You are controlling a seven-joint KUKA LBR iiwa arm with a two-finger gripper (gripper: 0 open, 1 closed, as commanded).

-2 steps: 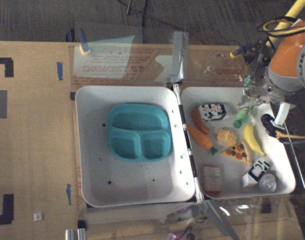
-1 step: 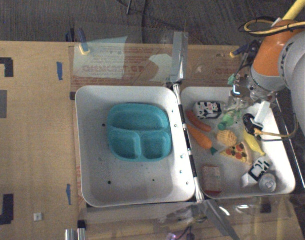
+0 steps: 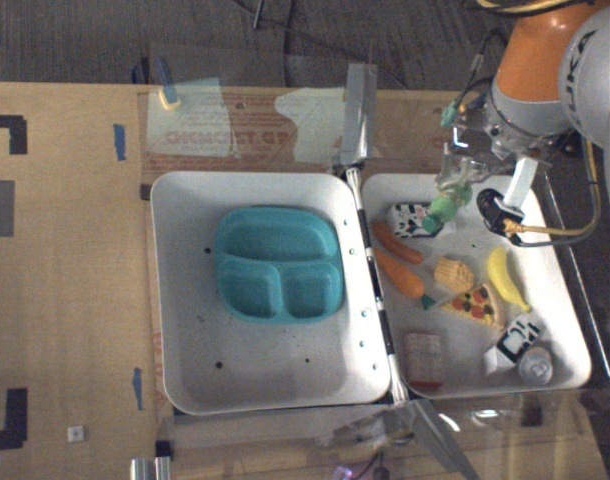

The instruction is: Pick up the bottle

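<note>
The bottle (image 3: 446,209) is small, pale green and translucent, and stands tilted over the back of the right bin (image 3: 570,313). Its upper end sits between the fingers of my gripper (image 3: 459,180), which is shut on it. Its lower end hangs just above a black-and-white cow-patterned toy (image 3: 411,219). The grey arm with its orange band (image 3: 545,38) reaches in from the upper right.
The right bin also holds a sausage (image 3: 397,242), carrot (image 3: 400,277), corn (image 3: 453,273), pizza slice (image 3: 474,305), banana (image 3: 505,278), milk carton (image 3: 519,339), can (image 3: 535,367) and a brown slab (image 3: 422,354). A teal divided plate (image 3: 280,263) lies in the left bin (image 3: 185,348). A black cable (image 3: 510,223) loops beside the gripper.
</note>
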